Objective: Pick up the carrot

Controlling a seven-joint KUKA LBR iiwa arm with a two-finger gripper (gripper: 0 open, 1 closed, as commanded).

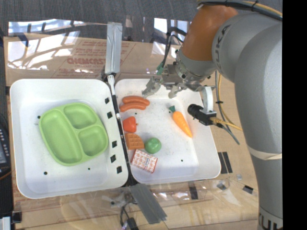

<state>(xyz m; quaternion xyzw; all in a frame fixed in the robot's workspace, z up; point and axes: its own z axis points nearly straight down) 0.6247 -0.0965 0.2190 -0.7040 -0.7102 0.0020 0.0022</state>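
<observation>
Well, you can see letters on the grey arm (240, 47), "UKA" on its side near the orange band. More writing sits on the brown cardboard (86, 59) behind the bins, in faded red, and you can almost read it but it is too blurry to be sure. The small red and white packet (144, 161) has a pattern on it, too tiny to read.

You have two white bins side by side. The left bin (29, 128) holds a green tray (73, 133) with three sections, and nothing lies in them. The right bin (201, 152) holds toy food. Near its back left are two sausages (135, 103) lying together. Below them is a red piece (129, 124), then a waffle (135, 141), then the packet near the front. A green ball (153, 145) sits just beside the waffle.

The carrot (182, 122) is orange with a small green top. It lies flat on the right side of the right bin, tilted, with the green end pointing up and left. Nothing touches it.

The gripper (162, 86) hangs over the back of the right bin, above the carrot and near the sausages. Its fingers are spread apart and hold nothing.
</observation>
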